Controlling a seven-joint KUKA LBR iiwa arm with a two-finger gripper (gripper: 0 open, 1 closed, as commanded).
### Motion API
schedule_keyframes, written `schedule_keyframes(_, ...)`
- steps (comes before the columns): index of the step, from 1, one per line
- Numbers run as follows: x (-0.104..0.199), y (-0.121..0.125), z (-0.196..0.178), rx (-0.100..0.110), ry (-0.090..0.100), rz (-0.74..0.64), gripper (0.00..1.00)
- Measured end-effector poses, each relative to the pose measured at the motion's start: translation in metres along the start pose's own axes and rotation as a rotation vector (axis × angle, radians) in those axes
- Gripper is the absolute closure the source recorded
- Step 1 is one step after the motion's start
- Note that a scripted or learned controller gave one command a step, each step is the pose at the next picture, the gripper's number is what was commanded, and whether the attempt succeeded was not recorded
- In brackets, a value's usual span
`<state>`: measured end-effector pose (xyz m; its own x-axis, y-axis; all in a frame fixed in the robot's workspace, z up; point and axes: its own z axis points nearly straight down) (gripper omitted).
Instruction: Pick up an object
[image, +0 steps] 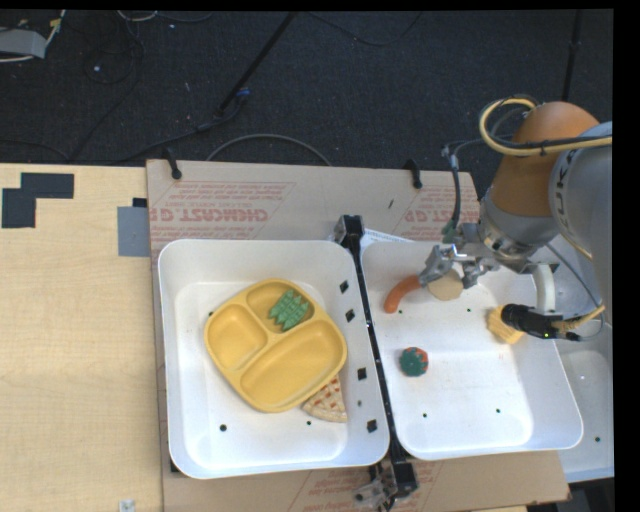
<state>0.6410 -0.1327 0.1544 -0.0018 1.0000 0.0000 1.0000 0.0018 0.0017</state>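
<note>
Dark floor with loose cables at the far side; wooden bench at left, cardboard sheet under two white bins. Left bin (190, 300): yellow divided plate (262, 352), green toy vegetable (289, 310) in its far compartment, waffle-like piece (328, 403) tucked under the plate's near right edge. Right bin (520, 420): orange sausage-shaped piece (401, 293) near the divider, round green and red piece (414, 361) in the middle, yellow piece (503, 324) toward the right wall. Gripper (448, 272) down at the bin's far left part, a pale beige lump (444, 288) directly at its tips, just right of the orange piece. Not clear enough to say how far the jaws stand apart, nor whether the lump sits between them or merely below. Step in hand, by judgement: closing on or about to lift a chosen object. Next move calls for a confirmed squeeze, then a straight rise, clear of the orange piece and the divider.
</note>
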Motion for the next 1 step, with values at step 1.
schedule_keyframes(1,-0.0065,0.0022,-0.0448,0.000,-0.001,0.001,1.00)
